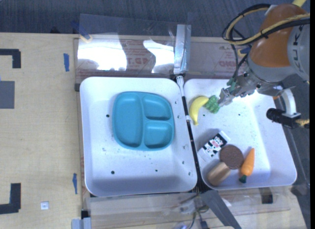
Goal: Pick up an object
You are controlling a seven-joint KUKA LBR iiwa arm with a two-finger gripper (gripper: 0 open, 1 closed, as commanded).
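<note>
The gripper is closing on the green toy beside the banana in the right bin, though that thin edge grip risks slipping.

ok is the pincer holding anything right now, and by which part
Cannot tell. The pincer is right at the small green leafy toy beside the yellow banana, but a grip is not clear.

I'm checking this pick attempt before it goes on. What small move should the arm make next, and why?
Probably a short drop straight down onto the green toy. The gripper sits right beside it in the right bin, with the banana touching the toy's other side. Nothing is visibly held yet, so closing in on the nearest thing seems the best bet.
</note>
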